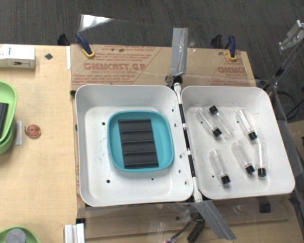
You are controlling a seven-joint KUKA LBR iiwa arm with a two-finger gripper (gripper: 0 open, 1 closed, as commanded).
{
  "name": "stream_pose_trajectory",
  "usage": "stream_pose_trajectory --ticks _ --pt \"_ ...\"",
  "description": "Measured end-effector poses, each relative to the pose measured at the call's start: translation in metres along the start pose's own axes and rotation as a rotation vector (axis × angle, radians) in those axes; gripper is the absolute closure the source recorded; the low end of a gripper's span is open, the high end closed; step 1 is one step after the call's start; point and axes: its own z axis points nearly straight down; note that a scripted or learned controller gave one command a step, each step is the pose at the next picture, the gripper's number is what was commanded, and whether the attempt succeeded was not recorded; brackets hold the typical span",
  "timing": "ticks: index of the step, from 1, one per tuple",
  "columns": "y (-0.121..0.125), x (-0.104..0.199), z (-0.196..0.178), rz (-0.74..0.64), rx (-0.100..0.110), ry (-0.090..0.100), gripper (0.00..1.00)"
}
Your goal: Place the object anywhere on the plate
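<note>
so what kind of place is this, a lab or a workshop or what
Probably a robotics lab bench set up for pick-and-place trials: two shallow white bins clamped side by side on cardboard, a teal plastic plate in one, clear black-capped tubes in the other.

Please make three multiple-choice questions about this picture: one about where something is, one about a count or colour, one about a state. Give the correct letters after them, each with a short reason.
1. Where is the teal plate?
A. in the left bin
B. in the right bin
C. on the wooden bench

2. How many clear tubes with black caps lie in the right bin?
A. two
B. four
C. six

3. In what state are the tubes?
A. standing upright
B. lying flat, apart from each other
C. stacked on the plate

Answers:
1. A, the plate sits in the middle of the left bin, with a black ridged insert on it.
2. C, six black caps can be counted there.
3. B, each tube lies on its side on the bin floor, none touching the plate.
</note>
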Motion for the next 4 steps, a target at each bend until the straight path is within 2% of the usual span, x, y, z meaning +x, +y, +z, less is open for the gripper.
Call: stream_pose_trajectory --ticks 4 --pt "0.0000 0.0000 0.0000 0.000 0.000 0.000 0.00"
